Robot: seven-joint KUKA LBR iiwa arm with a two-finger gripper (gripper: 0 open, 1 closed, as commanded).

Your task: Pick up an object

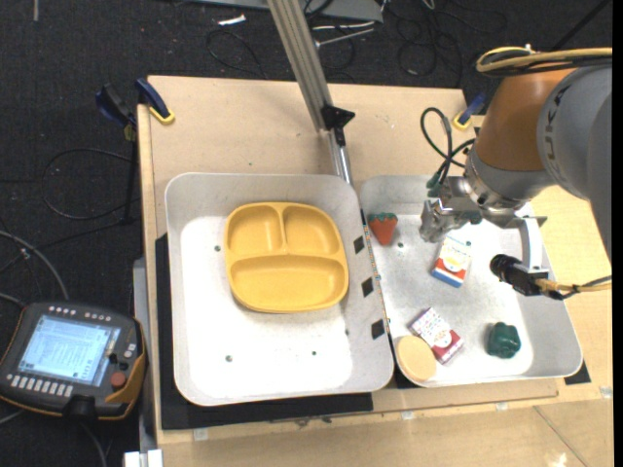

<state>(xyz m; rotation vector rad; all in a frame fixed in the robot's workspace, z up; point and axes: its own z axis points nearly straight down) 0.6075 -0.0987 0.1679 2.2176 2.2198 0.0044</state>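
Nearest the camera, a tan disc is seen at the right bin's front edge, a patterned box touching it at two o'clock. Further right, the gripper is poised low; a small carton lies just beside it at five o'clock, its long axis running roughly twelve to six. Whether anything is clasped cannot be told.

A yellow divided plate sits in the left white bin; a teach pendant lies at eight o'clock, a blue-yellow clamp at ten o'clock on the bench.
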